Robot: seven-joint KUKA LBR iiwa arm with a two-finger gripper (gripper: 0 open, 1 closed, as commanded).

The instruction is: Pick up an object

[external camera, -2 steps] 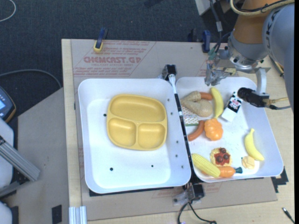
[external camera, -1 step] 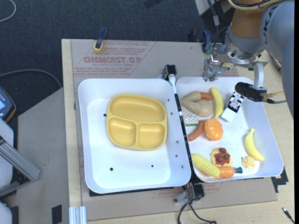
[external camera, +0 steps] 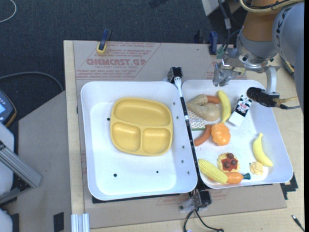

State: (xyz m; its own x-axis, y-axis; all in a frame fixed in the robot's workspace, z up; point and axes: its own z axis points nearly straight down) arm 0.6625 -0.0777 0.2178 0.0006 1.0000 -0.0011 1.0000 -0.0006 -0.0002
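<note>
Here I see the gripper [external camera: 222, 79] hovering over the right bin's [external camera: 282, 151] far rim above a banana [external camera: 224, 105], fingers slightly parted and holding nothing, arm cropped at top right.

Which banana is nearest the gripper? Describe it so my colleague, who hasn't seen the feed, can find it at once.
Start at the right bin, the one crowded with toy food. Near its far edge, just below the gripper, a yellow banana lies lengthwise beside the tan chicken piece. The other banana sits alone near the bin's right side, well away from the gripper.
</note>
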